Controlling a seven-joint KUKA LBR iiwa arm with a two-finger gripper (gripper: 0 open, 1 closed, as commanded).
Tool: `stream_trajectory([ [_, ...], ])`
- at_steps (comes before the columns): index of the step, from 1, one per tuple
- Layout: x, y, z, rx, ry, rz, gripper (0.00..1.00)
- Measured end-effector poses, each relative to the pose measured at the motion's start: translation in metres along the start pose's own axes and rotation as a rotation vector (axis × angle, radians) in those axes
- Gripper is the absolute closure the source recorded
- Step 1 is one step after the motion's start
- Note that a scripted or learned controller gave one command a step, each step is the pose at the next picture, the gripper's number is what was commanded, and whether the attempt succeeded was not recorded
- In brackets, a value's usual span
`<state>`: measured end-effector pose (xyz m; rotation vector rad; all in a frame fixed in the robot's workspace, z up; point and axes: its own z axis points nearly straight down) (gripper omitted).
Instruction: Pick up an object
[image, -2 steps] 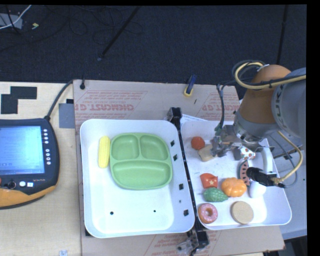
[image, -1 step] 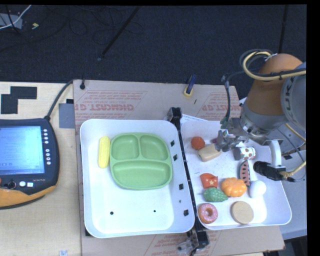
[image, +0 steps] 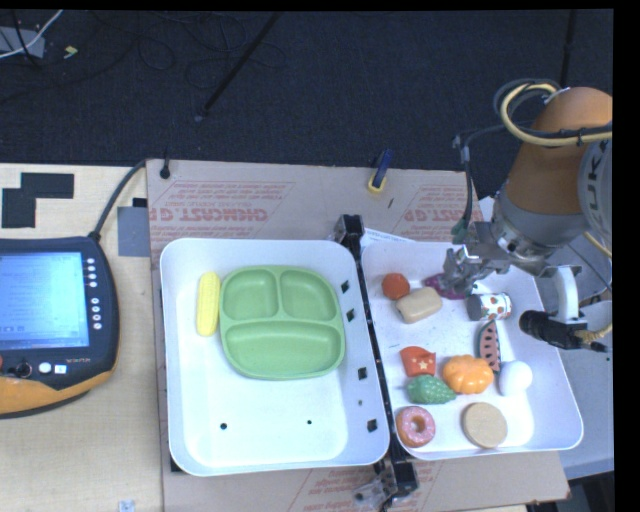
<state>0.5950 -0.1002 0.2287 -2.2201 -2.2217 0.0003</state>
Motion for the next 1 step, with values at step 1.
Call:
stream_trajectory([
  [1,0.0546,-0.0251,0.0031,0.005,0.001,-0.002,1.0],
])
